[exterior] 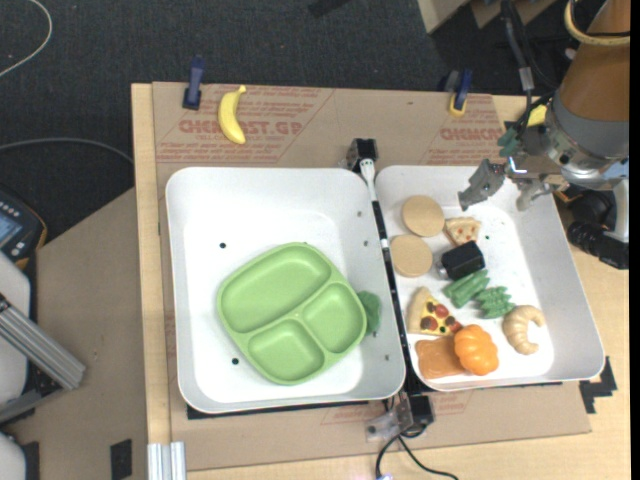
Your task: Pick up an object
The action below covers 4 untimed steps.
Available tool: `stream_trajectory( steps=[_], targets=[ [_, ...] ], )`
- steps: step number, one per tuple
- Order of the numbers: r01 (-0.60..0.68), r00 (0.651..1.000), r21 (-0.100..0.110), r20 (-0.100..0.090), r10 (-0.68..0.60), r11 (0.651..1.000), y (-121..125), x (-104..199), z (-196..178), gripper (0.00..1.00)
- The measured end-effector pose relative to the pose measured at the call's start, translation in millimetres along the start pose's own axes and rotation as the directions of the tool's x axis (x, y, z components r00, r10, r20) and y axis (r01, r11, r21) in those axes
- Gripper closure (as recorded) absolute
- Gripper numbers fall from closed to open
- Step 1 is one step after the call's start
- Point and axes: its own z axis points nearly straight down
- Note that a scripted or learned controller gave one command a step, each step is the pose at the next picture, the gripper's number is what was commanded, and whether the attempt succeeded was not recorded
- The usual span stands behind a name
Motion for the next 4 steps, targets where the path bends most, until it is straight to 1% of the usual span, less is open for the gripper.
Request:
stream_trajectory(
  steps=[1, 2, 3, 4],
  targets=[
    [-0.003, 1.0, 0.012, -0.002, 0.003, 1.0, -37, -12, 119, 0.0],
    [0.004, 1.0, 0.006, -0.004, -0.004, 1.0, -105, 50, 82, 0.0],
    [-0.001, 1.0, -0.001, 0.0, 0.001, 1.0, -101, 46, 73, 1.0],
    [-0.002, 1.0, -0.003, 0.001, 0.002, 1.0, -101, 46, 64, 1.0]
  ],
)
